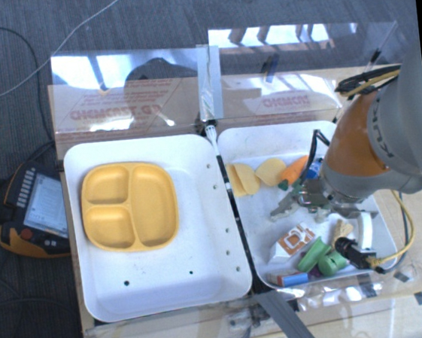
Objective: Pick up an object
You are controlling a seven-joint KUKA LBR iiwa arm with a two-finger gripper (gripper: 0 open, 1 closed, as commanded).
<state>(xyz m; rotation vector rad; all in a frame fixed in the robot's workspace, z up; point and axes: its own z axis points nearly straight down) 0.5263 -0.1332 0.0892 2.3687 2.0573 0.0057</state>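
Two white bins on the tabletop: left bin [96, 291], right bin [264, 268], side by side with rims touching.

Left bin: one yellow plate [130, 205] with three compartments, lying flat in the upper left part of the bin.

Right bin, loose objects:
- Two yellow pieces. One [242, 179] is by the bin's left wall and the other [271, 170] is just beside it on the right.
- One orange piece [296, 168], right of the second yellow piece and touching or nearly touching it.
- One blue piece [314, 169], just right of the orange one and partly under the arm.
- One white-and-orange carton [296, 239], mid-bin, tilted.
- Two green pieces. One [311, 256] is below the carton and the other [331, 263] is just right of it, close together near the front wall.
- One marker [292, 278] with a red body and blue end, lying along the front wall, just below the green pieces.
- One small beige piece [344, 227], right of the carton; too small to identify.

One arm [359, 144], grey with an orange band, reaches in from the right over the right bin. One gripper [285, 207] sits low in the middle of the right bin, pointing left, below the yellow and orange pieces and above the carton. It's unclear whether it is spread or closed, since the metal parts blur together. Nothing is visibly clamped in it, and contact with the bin floor is unclear.

All candidate objects for the pick lie in the right bin. The orange piece, the second yellow piece and the carton are nearest the gripper.
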